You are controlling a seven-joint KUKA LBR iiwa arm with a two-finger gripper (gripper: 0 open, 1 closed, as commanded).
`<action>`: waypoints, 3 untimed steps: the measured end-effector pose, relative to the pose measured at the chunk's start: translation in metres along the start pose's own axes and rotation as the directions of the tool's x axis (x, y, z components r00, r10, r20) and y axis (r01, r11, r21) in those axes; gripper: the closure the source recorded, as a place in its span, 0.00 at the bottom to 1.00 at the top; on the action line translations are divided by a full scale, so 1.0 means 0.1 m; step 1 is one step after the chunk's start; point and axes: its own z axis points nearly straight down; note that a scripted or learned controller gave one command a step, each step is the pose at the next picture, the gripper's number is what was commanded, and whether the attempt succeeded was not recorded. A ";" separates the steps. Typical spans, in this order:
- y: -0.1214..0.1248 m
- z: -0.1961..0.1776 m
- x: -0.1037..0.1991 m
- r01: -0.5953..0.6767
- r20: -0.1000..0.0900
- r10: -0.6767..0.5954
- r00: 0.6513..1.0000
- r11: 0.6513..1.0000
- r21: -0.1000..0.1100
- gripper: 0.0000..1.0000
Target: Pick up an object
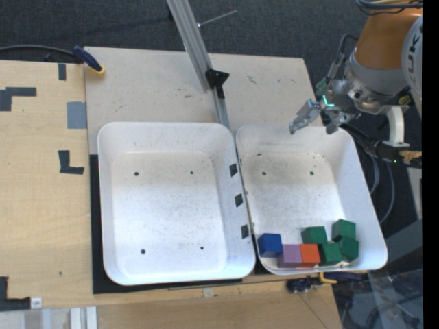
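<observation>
gripper up over the far edge of the right bin, blocks all bunched in the near corner

so there are two white bins side by side on the desk [158,81]. the left bin [110,184] and the right bin [363,184] touch along their inner edges.

all the blocks sit in the right bin, crammed into its near right corner. i count seven or so: one blue block [270,244], one purple block [293,254], one orange block [310,253], and what looks like four green blocks [315,235], though they overlap and the exact green count is hard to pin down. blue, purple and orange run in a row along the near wall, touching each other, with the greens just beside and behind them toward the right wall.

the gripper [314,117] hangs above the far rim of the right bin, well apart from the block pile. its two fingers look slightly apart with nothing between them, but they're small and dark so take that loosely. the grey arm with its orange band [387,40] comes in from the upper right.

one slanted metal rail [192,36] crosses the desk toward the gap between the bins, and one blue and yellow clamp [89,59] sits at the desk's far left corner.
</observation>
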 end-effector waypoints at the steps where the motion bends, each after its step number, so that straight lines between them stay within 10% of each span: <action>1: 0.01 -0.02 0.00 0.001 0.001 -0.001 1.000 1.000 -0.004 0.00; 3: -0.04 0.97 0.07 0.000 0.001 0.000 1.000 1.000 0.002 0.00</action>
